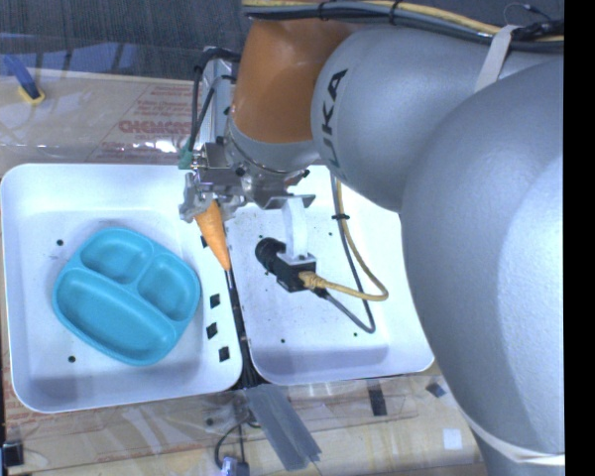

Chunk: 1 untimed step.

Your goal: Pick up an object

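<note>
arm: grey KUKA arm (446, 167) with an orange band, reaching in from the right and hanging over the seam between the two bins; it covers most of the right bin's far side.
left bin: white bin (30, 365), left of and below the claw; holds one blue divided plate.
right bin: white bin (307, 360), right of and below the claw; I see no loose object on its visible floor, only the arm's black fitting and yellowish cable above it.
plate: blue three-compartment plate (127, 294), lying flat on the left bin floor, well left of and below the claw; compartments look empty.
claw: gripper (206, 201) above the bins' shared wall, pinching the wide top of the carrot, as far as the view lets me judge.
carrot: orange toy carrot (214, 234), cone-shaped, hanging tip-down just under the claw, clear of both bin floors.
why: carrot hangs point-down because only its wide end is gripped; likely lifted, so the pick looks mostly done.
risk: narrow hold on a tapered thing, could slip.
</note>
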Tool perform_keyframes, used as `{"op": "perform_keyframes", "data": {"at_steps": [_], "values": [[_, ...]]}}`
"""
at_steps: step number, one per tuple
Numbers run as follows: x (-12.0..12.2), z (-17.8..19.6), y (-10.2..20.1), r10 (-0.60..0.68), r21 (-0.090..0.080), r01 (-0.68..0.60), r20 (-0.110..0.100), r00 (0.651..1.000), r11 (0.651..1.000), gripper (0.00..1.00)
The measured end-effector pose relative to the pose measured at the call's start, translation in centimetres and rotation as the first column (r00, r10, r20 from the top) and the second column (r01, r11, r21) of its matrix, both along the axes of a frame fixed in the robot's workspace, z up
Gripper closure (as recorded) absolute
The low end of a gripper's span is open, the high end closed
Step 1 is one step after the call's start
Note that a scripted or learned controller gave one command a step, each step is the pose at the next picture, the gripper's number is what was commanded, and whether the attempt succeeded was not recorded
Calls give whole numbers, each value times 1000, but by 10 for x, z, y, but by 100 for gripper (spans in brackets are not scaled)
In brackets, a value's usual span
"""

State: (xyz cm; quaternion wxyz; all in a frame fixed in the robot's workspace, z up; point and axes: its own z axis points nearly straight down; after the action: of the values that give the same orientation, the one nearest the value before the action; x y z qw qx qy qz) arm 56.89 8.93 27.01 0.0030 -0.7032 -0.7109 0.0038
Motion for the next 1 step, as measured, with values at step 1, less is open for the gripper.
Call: {"op": "perform_keyframes", "data": {"at_steps": [1], "values": [[11, 62, -107, -6, 0, 6, 3, 1000, 1000, 100]]}}
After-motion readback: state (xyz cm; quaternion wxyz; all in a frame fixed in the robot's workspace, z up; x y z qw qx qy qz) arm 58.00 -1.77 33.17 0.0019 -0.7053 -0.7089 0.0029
